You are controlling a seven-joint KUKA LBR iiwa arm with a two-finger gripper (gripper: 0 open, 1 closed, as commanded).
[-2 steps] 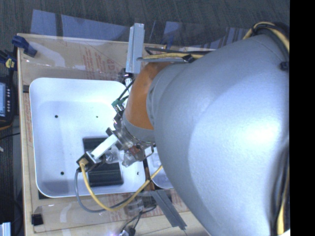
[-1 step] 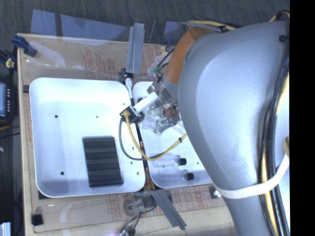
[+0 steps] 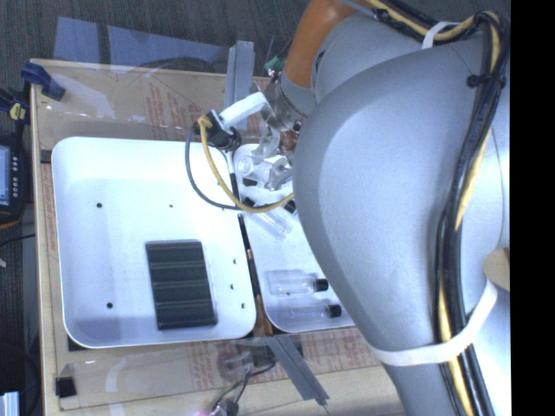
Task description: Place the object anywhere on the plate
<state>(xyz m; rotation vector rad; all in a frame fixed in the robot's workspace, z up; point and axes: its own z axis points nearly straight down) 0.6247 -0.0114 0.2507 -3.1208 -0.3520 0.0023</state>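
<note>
The left shallow white bin [image 3: 61, 232] fills the middle left of the frame. A dark ribbed rectangular plate [image 3: 180, 284] lies flat in its lower half, with its long axis running almost up and down the frame. Bare white floor lies all around the plate - wide room above it and to its left, a narrower strip between it and the bin's right wall.

The big grey arm [image 3: 390, 189] covers most of the right shallow white bin [image 3: 286, 323]; a strip of that bin's left part shows at lower centre. Two small clear plastic bottles with black caps lie there on their sides, the upper bottle [image 3: 293, 282] just above the lower bottle [image 3: 305, 311], near each other. Both have the long axis almost left to right in the frame, caps pointing right, toward the arm.

The two-finger gripper [image 3: 264, 170] is at upper centre, above the wall between the two bins, with a yellow cable [image 3: 212, 167] looping to its left over the left bin. Whether it is wide, narrow or holding something - I cannot tell.
</note>
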